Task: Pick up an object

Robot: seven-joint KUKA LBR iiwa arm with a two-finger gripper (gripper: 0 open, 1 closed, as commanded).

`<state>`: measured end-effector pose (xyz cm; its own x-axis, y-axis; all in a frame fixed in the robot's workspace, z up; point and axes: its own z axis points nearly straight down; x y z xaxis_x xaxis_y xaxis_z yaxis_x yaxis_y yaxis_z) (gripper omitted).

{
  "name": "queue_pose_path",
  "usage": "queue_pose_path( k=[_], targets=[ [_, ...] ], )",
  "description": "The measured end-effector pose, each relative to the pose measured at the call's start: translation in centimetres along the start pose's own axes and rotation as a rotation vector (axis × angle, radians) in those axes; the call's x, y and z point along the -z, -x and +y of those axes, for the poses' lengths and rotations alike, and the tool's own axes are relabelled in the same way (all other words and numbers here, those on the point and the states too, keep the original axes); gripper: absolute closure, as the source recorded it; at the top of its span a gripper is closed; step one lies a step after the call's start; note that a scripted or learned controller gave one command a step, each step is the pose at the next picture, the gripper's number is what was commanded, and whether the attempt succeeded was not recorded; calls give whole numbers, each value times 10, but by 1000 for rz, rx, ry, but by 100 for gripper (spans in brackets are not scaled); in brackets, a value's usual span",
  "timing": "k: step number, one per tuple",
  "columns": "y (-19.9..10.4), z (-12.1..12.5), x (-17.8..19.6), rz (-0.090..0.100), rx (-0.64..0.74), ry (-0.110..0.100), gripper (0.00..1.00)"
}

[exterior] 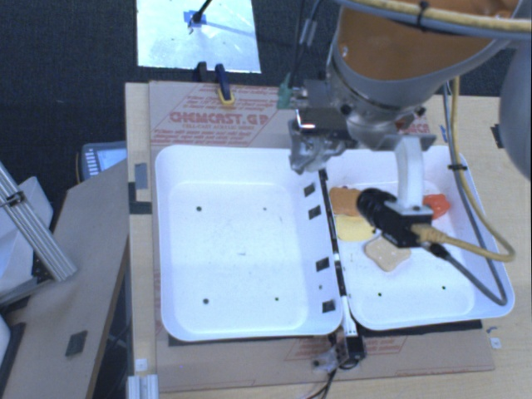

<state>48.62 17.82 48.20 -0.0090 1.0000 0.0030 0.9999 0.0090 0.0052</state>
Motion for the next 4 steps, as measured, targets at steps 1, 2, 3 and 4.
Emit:
queue_pose_path(
  k=[1,2,3,4],
  targets=[
    [-52,61,19,0,-1,2,100],
    [-57,4,40,0,-1,-3,100],
    [-56,6,39,-2,-3,-4,0],
    [-57,6,50,1,1,-1,100]
  ],
)
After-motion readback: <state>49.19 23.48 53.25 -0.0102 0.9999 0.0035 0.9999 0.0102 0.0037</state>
